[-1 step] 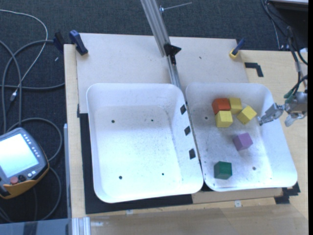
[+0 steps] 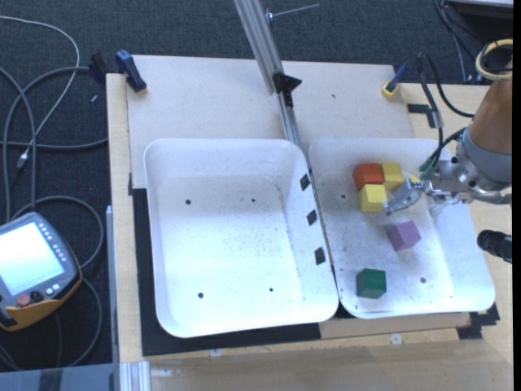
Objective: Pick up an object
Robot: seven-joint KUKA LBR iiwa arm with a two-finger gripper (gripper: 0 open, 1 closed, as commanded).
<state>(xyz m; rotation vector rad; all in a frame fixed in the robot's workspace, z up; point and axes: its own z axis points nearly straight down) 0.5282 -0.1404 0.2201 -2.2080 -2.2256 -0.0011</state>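
Note:
The right bin (image 2: pixel 456 296) holds several blocks. An orange block (image 2: pixel 368 174) and a yellow block (image 2: pixel 393 173) sit side by side near its back, with a second yellow block (image 2: pixel 373 197) just in front of them. A purple block (image 2: pixel 403 235) lies mid-bin and a green block (image 2: pixel 371 283) sits near the front edge. My gripper (image 2: pixel 403 198) reaches in from the right, low over the bin. Its tip is just right of the front yellow block and above the purple one. No block is seen in its grasp.
The left bin (image 2: pixel 163 218) stands beside the right one, with a dividing rim between them. A metal pole (image 2: pixel 260 39) slants up from the back of the bench. A teach pendant (image 2: pixel 32 267) and cables lie on the floor at left.

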